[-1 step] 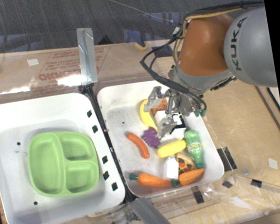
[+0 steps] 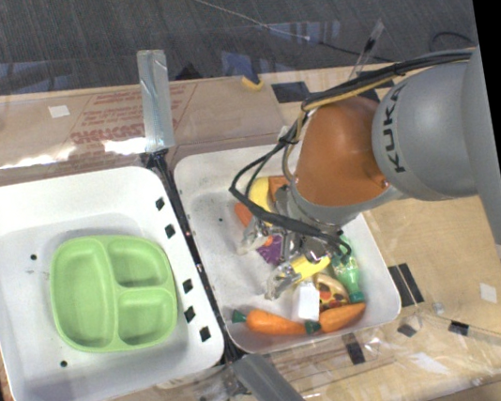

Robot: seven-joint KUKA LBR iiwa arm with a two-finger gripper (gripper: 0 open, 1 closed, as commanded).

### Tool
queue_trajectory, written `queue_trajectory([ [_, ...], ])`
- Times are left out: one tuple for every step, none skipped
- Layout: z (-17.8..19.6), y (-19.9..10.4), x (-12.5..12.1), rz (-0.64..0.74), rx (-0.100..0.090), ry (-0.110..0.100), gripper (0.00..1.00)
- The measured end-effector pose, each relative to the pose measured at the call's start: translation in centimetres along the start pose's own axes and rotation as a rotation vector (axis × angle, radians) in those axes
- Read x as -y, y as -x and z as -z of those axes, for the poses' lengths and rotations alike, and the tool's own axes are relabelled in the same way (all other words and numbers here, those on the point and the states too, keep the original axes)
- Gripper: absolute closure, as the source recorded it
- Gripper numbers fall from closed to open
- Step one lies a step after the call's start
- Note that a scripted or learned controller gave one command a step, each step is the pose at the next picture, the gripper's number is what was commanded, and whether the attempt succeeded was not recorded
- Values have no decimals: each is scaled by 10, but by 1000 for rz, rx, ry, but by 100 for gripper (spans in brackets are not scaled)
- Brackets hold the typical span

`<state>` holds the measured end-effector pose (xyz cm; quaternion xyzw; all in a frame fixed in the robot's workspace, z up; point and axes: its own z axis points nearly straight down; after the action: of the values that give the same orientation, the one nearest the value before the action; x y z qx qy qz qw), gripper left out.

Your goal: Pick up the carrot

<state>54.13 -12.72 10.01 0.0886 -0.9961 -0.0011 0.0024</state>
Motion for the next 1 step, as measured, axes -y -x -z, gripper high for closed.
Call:
queue_trajectory([
  [1, -33, -35, 140, 19, -12, 0],
])
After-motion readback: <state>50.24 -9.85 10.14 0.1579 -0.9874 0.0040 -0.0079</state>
